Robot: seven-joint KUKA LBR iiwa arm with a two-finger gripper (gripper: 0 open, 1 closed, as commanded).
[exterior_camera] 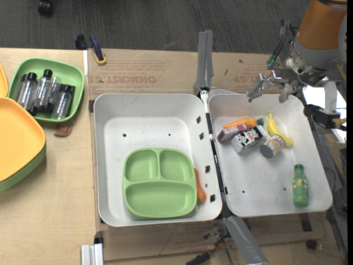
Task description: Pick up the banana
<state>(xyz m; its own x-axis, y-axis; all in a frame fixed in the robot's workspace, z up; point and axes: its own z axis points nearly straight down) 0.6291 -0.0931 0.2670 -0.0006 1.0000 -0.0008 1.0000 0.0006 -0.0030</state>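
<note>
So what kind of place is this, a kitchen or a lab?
Likely a robotics lab: a grey arm over two white bins on a cardboard-topped bench, with toy groceries like a banana.

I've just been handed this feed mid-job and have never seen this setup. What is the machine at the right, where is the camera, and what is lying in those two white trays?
The camera is fixed above the bench and looks down at a slant. The grey and orange machine at the upper right is a robot arm; its two-finger gripper hangs over the back edge of the right bin, open and holding nothing.

The right bin holds the banana, which the arm is meant to pick up. The banana touches a small can. Left of them lie a black and white carton and an orange and purple packet. A green bottle lies apart, nearer the front.

The left bin holds a green divided plate, with a carrot along the plate's right edge.

Outside the bins, at the left, are a green tray of small bottles and stacked yellow plates.
</note>
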